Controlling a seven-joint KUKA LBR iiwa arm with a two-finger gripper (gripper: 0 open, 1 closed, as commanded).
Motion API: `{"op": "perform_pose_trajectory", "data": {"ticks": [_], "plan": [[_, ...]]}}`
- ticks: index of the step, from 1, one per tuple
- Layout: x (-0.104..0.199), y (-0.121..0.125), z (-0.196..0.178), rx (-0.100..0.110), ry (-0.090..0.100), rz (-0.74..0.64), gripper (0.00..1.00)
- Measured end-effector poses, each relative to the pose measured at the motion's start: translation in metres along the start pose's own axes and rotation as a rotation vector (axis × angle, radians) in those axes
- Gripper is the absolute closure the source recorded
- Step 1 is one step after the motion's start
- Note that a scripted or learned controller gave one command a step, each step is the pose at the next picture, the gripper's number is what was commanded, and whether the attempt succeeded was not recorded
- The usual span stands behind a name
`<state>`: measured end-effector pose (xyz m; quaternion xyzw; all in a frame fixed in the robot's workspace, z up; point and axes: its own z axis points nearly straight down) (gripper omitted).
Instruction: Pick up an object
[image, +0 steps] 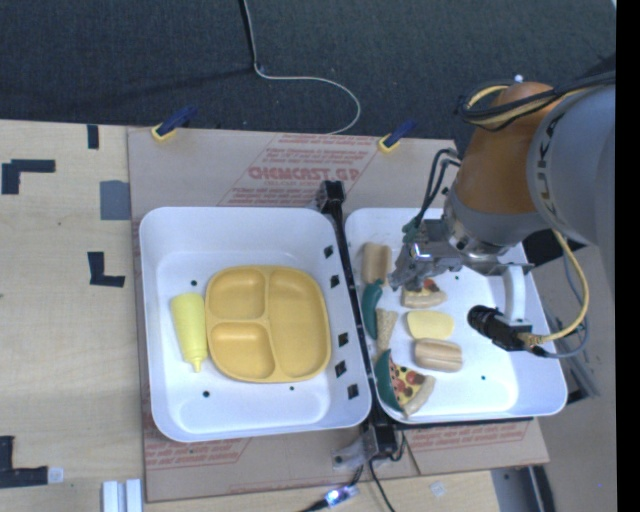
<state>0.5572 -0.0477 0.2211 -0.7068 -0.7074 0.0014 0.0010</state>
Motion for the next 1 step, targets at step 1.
{"op": "perform_pose_trajectory", "data": {"ticks": [1], "plan": [[-0.0093,0.0097,0.0003,-0.002,0.000,0.000,1.00]]}}
